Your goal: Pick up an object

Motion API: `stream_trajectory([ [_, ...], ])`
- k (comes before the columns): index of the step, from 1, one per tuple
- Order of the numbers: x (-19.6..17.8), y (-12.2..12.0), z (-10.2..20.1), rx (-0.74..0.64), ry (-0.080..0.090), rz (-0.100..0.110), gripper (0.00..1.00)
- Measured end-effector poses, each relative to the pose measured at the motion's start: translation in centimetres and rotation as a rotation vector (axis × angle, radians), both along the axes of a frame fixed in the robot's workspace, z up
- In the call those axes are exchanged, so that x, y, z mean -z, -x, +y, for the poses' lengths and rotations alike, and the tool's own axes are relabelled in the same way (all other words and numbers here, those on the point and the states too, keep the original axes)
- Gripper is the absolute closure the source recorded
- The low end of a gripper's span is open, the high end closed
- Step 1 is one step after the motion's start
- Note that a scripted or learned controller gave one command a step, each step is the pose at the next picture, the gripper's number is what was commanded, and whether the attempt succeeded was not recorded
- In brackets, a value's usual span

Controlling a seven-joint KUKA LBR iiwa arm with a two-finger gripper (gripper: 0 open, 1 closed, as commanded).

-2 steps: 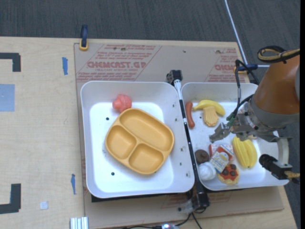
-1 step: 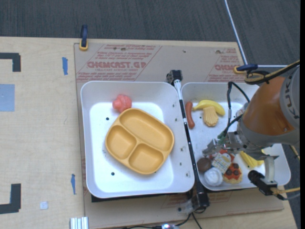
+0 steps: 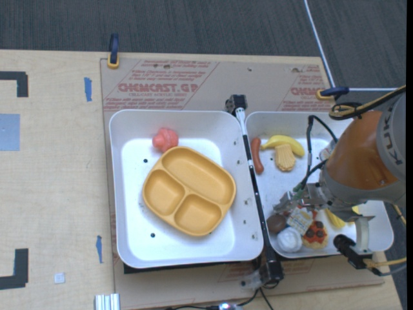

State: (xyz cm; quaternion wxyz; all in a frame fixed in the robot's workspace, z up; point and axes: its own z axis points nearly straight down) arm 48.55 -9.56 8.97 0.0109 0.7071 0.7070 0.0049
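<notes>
Toys point(image 3: 298, 225) crowd the right bin point(image 3: 382, 237), directly under the gripper point(image 3: 301, 202), low over the clutter as if to grab 1. Its grip state can't be told. The banana point(image 3: 284, 144) lies beyond it.

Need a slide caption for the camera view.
KUKA arm reaching into the right bin of toy food; yellow divided plate in left bin.

Arm point(image 3: 361, 166) reaching low, tool point(image 3: 298, 205) down

Blue clamps point(image 3: 113, 44) on bench board point(image 3: 161, 86)
</notes>
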Motion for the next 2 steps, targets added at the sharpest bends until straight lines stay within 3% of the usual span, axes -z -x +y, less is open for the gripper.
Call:
stream_trajectory([
  [1,-1.0,-0.1,0.2,-0.001,-0.003,-0.002,1.00],
  [2,-13.0,0.5,5.5,-0.002,-0.009,0.020,1.00],
])
